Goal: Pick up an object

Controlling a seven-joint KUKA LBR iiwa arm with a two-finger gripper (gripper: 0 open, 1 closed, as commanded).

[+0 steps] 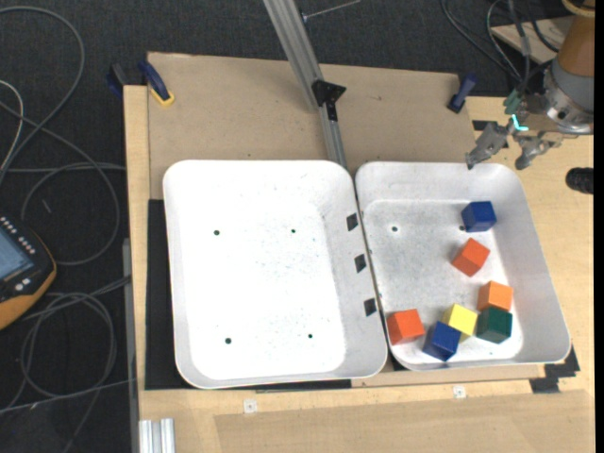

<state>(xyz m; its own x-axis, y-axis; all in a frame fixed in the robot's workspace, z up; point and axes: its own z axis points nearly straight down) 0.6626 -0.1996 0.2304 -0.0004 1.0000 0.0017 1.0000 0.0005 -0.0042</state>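
The tabletop (236, 111) is showing a matt, light wood-like board surface, and the two bins, left bin (255, 272) and right bin (415, 192), are presenting a smooth white plastic-looking finish speckled with small dark marks. The blocks, such as the blue block (478, 216) and the yellow block (462, 319), are appearing smooth and evenly coloured. The slanted post (297, 45) is showing a grey metallic sheen, the floor (66, 36) a dark, textured carpet-like surface, and the claw (505, 147) a dull grey metal look.

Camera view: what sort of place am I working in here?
Most likely a robotics lab bench: two white bins clamped onto a wooden board, small coloured cubes in the right one, loose cables on dark carpet, and the arm's claw hovering at the far rim.
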